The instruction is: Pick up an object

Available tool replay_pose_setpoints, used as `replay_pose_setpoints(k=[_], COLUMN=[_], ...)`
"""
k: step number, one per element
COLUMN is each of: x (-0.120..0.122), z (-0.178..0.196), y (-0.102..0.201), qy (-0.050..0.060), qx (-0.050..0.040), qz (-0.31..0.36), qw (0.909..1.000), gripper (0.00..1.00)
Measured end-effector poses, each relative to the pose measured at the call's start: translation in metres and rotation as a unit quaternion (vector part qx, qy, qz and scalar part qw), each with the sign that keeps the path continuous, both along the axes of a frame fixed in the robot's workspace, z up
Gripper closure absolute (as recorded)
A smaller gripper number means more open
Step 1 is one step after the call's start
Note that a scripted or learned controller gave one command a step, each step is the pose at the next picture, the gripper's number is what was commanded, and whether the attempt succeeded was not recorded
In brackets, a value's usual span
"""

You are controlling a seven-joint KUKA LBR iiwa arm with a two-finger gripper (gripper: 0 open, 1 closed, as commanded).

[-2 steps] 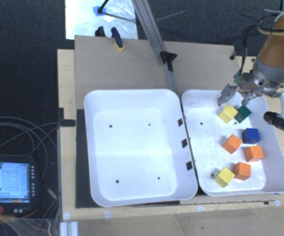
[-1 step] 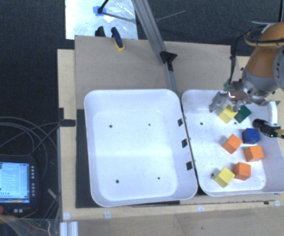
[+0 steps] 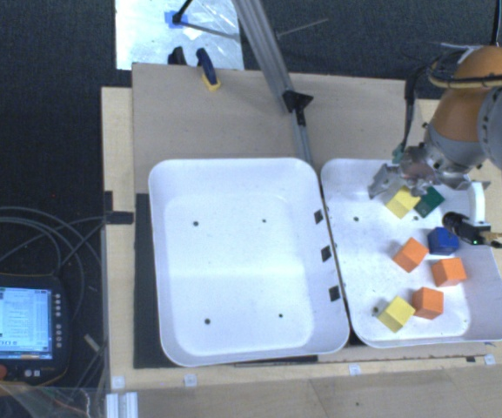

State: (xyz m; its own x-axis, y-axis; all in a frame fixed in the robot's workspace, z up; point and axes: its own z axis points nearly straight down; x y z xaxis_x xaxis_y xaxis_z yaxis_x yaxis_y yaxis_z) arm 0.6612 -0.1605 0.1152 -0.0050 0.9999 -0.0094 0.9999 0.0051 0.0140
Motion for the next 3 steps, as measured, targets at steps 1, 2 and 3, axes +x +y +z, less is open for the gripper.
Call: replay_pose_setpoints(k=[1, 2, 3], x=[0.002, -0.001, 0.001], z=[0.014, 0.06, 0.11], y=[0.0, 0.0, 0.0], qy=[-0.005, 0.003, 0.003], qx=[-0.0007, 0.0038, 0.0037], qz=[0.002, 0.0, 0.0], qw=[1.0, 1.0, 1.0], gripper=[1.0, 1.0, 1.0])
